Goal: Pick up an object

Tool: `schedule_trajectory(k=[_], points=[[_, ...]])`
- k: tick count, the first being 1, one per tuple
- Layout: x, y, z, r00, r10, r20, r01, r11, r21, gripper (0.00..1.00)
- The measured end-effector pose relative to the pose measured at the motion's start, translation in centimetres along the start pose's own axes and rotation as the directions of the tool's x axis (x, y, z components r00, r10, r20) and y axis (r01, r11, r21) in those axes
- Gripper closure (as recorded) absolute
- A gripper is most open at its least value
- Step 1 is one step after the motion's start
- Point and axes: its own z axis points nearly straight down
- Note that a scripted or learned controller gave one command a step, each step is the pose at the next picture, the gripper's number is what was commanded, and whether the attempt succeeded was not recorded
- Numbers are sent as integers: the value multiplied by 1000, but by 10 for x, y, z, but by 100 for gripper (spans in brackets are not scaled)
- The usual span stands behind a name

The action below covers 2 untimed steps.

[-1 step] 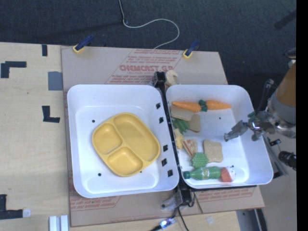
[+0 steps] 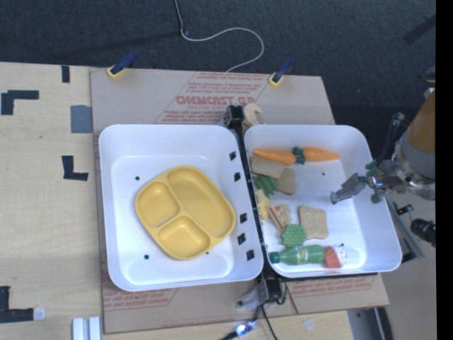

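The fingers [image 2: 345,190] are positioned inside the right bin [image 2: 379,250], near its right wall, over bare white floor. Whether they are spread or closed cannot be determined from the camera view; nothing is seen between them. The grey arm [image 2: 417,154], with its orange band, is located beyond the bin's right rim.

Nearest to the fingers, toward the bin's centre, a tan bread slice [image 2: 313,222] is laid flat, apart from them. Along the bin's far wall, 2 orange carrots [image 2: 294,155] are lined up end to end, with green tops meeting between them. Just below them a brown block [image 2: 267,166] and a beige piece [image 2: 286,181] are placed side by side. A leafy green item [image 2: 266,184] is set against the left wall, with a yellow item [image 2: 262,207] and a striped sandwich piece [image 2: 279,216] below it. A round green item [image 2: 293,235] is found near the bread. A green bottle [image 2: 301,256] with a red end is laid on its side along the near wall.

In the left bin [image 2: 113,161], a yellow divided tray [image 2: 185,211] with 3 compartments is placed at the centre. Both bins are carried on a cardboard sheet [image 2: 212,101] held by 2 blue-and-yellow clamps [image 2: 123,64] at the far edge of the surface [image 2: 35,211]. A white cable [image 2: 212,34] is looped beyond that edge.
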Motion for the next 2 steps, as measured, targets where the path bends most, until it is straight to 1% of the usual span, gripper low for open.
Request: schedule_trajectory(k=[1,2], points=[[4,-3,64,1000,0,-2,0,1000,6,0],[4,-3,116,1000,1,1,-1,1000,-2,0]])
